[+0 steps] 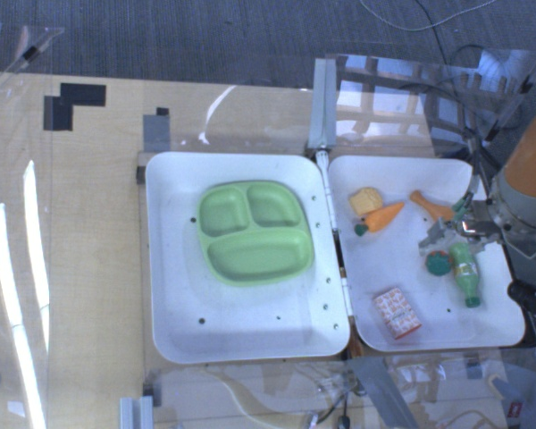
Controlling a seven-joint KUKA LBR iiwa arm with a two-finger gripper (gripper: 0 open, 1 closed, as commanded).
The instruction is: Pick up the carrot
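The carrot (381, 216), orange with a green stub at its lower-left end, lies slanted in the upper left of the right bin (447, 329). It rests on the bin floor with nothing gripping it. My gripper (444, 233) hangs over the right half of the same bin, to the right of the carrot and clear of it. It sits just above a teal round piece (439, 263) and a green bottle (465, 275). The grey arm (529, 172) comes in from the right edge.
A yellowish chunk (366, 200) touches the carrot's upper side. A second orange piece (431, 206) lies near the gripper. A red-and-white box (397, 313) sits at the bin's front. The left bin (174, 266) holds a green divided plate (255, 232).
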